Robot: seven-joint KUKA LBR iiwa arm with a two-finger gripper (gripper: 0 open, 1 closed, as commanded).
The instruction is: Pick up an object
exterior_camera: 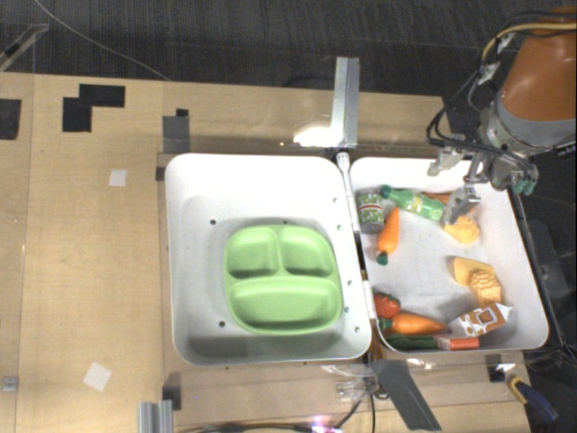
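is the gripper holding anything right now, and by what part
Nothing is held. The gripper hangs over the far end of the right bin, just above a yellow toy, with nothing between its jaws.

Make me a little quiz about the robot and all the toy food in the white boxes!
1. True or false: the green tray lies in the left bin.
2. Which bin holds the upright carrot? A) left B) right
3. Fill in: the gripper hovers right above a ____ toy.

Key: 1 true. 2 B, the right bin. 3 yellow.
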